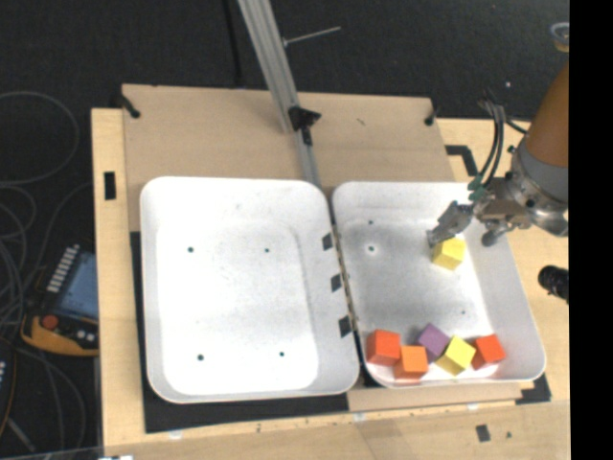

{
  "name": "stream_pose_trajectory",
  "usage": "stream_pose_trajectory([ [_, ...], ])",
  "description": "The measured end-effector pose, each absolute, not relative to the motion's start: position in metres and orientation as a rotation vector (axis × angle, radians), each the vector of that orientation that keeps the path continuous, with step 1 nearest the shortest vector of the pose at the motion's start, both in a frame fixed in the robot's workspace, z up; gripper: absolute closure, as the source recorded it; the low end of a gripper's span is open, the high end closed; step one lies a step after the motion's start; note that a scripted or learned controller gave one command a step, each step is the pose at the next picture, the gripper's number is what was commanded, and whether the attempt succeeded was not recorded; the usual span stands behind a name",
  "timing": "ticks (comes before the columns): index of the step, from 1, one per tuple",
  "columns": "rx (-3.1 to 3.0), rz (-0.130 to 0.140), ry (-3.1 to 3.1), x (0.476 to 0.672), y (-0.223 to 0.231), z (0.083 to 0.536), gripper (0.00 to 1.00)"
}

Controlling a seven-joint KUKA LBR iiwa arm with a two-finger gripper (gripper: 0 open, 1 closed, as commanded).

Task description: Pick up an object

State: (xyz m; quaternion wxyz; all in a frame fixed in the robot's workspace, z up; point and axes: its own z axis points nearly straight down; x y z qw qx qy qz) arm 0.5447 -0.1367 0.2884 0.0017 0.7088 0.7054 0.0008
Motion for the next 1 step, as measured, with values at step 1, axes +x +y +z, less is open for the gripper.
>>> stream_pose_trajectory([
  [1, 2.216, 0.006, 2.209, 0.5085, -0.1824, 0.3784, 0.0],
])
